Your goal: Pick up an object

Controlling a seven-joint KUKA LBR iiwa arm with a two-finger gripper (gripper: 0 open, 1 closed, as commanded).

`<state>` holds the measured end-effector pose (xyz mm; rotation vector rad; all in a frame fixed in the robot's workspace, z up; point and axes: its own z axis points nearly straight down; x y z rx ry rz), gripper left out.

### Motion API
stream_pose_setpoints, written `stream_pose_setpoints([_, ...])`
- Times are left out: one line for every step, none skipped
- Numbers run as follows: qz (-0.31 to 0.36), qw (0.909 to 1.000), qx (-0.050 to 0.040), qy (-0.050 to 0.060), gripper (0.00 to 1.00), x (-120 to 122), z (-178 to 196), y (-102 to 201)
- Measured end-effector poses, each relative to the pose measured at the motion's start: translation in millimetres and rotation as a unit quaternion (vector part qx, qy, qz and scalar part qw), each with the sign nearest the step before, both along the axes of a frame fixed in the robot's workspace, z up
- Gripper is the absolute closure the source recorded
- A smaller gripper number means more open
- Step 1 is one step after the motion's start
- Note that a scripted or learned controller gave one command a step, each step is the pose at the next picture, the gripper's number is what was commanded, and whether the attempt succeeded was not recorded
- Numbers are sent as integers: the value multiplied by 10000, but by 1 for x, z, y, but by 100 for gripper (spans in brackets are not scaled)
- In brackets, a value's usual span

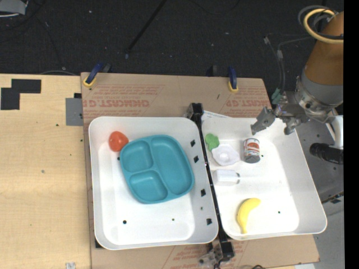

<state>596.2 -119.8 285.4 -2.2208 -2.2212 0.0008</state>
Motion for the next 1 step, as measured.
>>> stream_pose_setpoints([-20,10000,-5,8,0,17,-13,-62])
